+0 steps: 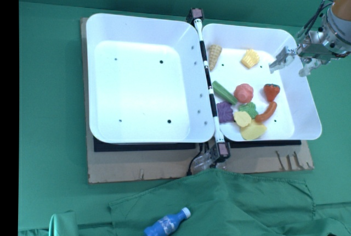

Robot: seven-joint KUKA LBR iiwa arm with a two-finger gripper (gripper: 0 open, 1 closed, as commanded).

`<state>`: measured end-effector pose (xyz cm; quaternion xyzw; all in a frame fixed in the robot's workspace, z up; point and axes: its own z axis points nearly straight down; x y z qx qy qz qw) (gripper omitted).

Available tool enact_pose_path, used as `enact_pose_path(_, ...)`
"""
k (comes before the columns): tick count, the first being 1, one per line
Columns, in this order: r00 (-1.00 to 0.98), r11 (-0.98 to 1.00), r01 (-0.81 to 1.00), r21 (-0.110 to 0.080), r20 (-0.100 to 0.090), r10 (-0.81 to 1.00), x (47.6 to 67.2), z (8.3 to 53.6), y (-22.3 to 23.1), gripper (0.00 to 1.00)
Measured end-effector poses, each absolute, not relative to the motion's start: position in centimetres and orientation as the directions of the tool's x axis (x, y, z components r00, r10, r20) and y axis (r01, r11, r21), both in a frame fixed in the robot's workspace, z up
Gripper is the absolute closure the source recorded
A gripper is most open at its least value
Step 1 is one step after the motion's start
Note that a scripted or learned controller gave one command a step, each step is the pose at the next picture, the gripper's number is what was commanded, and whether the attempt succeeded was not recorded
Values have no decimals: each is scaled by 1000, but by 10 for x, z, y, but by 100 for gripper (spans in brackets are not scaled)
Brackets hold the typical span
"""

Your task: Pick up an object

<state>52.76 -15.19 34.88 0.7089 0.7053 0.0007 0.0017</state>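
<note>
The right bin (307,119) holds about 9 toy foods, the open, empty pincer (293,63) hovering above its right rim.

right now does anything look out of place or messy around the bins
One thing stands out: a blue bottle lies on its side on the rumpled green cloth in front of the bench, outside both bins. The toy foods sit in the right bin, several bunched together toward its near side. Nothing looks spilled or damaged.
</note>
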Motion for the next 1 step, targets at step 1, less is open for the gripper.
enact_pose_path(1, 3, -3, 1000, -4, 0, 1000, 538, 247, -135, 0)
